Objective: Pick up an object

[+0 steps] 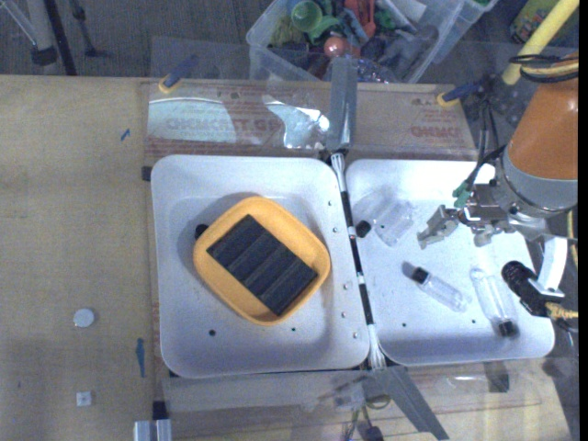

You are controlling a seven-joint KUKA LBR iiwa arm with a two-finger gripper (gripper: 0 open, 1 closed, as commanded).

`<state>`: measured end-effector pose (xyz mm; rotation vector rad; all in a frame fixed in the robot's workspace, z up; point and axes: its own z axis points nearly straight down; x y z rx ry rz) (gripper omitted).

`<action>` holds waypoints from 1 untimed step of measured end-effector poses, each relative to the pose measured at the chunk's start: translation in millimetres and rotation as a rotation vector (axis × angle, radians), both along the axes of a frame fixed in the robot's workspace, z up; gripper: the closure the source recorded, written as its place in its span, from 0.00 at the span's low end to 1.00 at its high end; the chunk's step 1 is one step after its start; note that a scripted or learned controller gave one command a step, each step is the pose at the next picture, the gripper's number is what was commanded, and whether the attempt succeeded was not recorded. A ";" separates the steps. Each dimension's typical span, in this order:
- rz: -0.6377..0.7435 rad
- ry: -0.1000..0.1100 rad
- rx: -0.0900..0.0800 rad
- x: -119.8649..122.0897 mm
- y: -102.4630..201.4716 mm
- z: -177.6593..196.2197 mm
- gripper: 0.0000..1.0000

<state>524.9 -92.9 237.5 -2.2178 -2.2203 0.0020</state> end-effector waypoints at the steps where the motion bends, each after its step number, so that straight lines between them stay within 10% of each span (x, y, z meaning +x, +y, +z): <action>1: 0.103 -0.002 0.000 -26.6 -31.4 -58.8 0.00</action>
